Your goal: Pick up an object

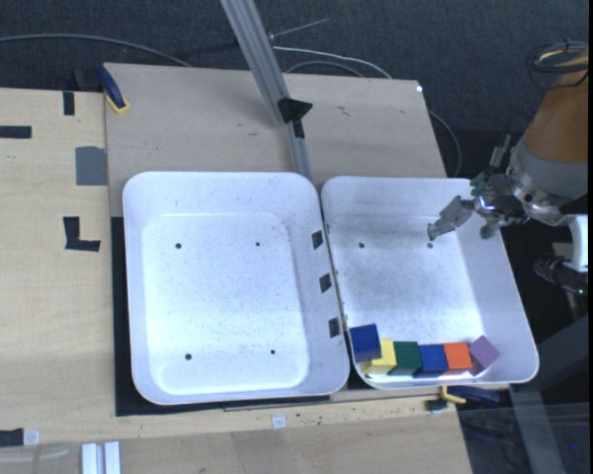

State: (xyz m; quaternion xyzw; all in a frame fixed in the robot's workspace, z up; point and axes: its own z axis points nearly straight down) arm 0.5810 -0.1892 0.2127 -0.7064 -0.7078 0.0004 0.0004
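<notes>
Along the near wall of the right bin lies a row of small blocks: a blue block, a yellow block, a green block, another blue block, an orange block and a purple block. My gripper hangs over the far right part of that bin, well above and away from the row. Nothing shows between its fingers.
The left bin sits beside the right one, joined by black clips. A slanted metal pole rises behind the bins. Cables run across the dark floor at the back.
</notes>
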